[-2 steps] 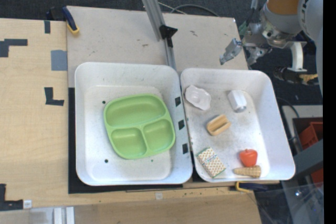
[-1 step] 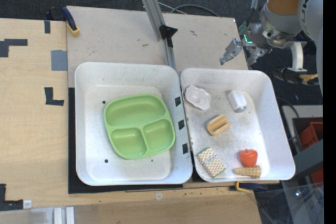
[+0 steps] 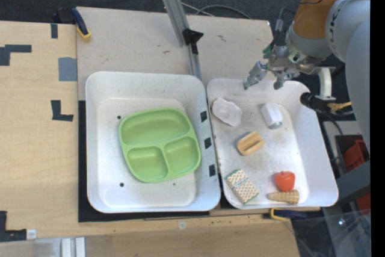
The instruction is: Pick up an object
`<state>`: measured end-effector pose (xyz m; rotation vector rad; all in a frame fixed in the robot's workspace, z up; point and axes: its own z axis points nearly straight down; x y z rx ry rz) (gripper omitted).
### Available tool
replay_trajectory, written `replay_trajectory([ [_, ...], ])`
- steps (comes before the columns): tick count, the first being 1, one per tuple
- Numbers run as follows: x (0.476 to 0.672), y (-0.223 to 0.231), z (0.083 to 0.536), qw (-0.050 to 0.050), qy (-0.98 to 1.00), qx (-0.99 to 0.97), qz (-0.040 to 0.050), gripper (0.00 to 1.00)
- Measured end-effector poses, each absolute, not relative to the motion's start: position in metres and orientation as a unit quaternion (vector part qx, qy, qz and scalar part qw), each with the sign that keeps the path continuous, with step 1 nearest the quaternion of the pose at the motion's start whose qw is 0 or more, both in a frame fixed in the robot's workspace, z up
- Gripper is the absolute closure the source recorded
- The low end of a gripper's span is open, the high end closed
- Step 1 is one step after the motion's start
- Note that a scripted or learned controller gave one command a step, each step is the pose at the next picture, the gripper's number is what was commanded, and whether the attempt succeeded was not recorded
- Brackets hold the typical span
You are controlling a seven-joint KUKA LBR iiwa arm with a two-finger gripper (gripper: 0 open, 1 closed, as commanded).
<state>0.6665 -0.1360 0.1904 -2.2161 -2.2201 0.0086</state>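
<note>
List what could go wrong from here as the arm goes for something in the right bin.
1. The end effector hangs over the far rim of the right bin; a straight descent may strike the rim.
2. The red toy and the cone-shaped piece lie touching, so a grasp there may catch both or push one away.
3. The clear crumpled item sits near the bin's inner wall, leaving little finger room.

Even, diffuse overhead light; scene moderately bright, no hard shadows. Left white bin (image 3: pixel 96 129) near overexposed, rim detail washed out; faint soft shadow just below and right of green divided tray (image 3: pixel 159 144) inside it. Dull glare on orange arm band (image 3: pixel 322 0), up and right of that bin. Dark floor above bin underexposed, grainy. Overall image soft, low resolution, small items in right bin (image 3: pixel 316 147) lacking crisp edges. No obvious edge distortion.
</note>
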Motion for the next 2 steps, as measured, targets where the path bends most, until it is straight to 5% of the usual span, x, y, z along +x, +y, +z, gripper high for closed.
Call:
replay_trajectory([
  [2,0.661,-0.144,0.088,-0.001,-0.708,-0.706,0.0004,0.0],
])
